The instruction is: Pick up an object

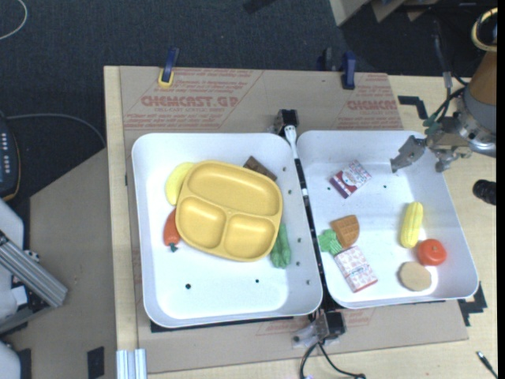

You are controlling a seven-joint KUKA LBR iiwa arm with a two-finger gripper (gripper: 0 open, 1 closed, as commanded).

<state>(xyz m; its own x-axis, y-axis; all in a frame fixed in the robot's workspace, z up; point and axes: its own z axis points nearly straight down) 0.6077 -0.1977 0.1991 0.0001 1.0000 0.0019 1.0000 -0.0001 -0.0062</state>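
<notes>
My gripper (pixel 426 155) hangs over the far right corner of the right bin (pixel 465 235), fingers spread open with nothing between them. Below it in this bin lie a yellow corn cob (pixel 411 223), a red tomato (pixel 431 252) and a beige round piece (pixel 414 276). To the gripper's left sits a small red and white packet (pixel 349 178). Nearer the front are an orange-brown piece (pixel 346 228) with a green bit (pixel 327 242) beside it, and a white and red carton (pixel 357 268).
The left bin (pixel 150 212) holds a yellow divided tray (pixel 227 210) with a yellow item (pixel 177 181), a red item (pixel 171 231), a green item (pixel 280 248) and a brown item (pixel 256 166) at its edges. Clamps (pixel 166 71) grip the bench's far edge.
</notes>
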